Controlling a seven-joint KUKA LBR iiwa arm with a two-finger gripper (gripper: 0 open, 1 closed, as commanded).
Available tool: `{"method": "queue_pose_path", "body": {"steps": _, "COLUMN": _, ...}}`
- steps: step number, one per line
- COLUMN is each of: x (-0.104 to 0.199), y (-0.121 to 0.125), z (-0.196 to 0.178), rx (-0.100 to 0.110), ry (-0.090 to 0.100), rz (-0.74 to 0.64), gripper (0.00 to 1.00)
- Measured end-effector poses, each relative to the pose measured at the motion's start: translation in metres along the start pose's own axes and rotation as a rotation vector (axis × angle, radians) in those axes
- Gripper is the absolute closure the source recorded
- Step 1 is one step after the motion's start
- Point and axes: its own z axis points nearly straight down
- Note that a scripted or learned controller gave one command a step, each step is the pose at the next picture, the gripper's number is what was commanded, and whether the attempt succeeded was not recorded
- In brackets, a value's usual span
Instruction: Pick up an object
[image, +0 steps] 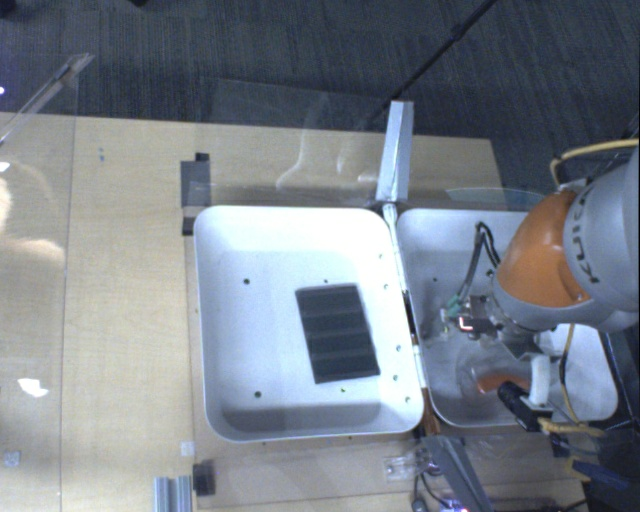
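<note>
**Arm low in the right bin; pick not confirmed**

I see the arm (560, 265) reaching down into the right bin (440, 250), with the gripper (480, 330) near that bin's middle. Whether it is spread or pinching, I cannot tell. A dark ribbed slab (337, 333) lies flat near the centre of the left bin (230, 300), untouched. A blurred orange-brown object (492, 381) sits by the right bin's near edge. I judge nothing lifted yet.

Dark ribbed slab (338, 333) flat in left bin (230, 300).

White bins (215, 300), dark ridged slab (337, 333), grey arm (610, 260) with orange band (538, 262), tan bench (110, 300)
</note>
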Motion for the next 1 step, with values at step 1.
{"method": "queue_pose_path", "body": {"steps": 1, "x": 0.0013, "y": 0.0038, "z": -0.0124, "rx": -0.009, "ry": 0.0, "rz": -0.002, "gripper": 1.0}}
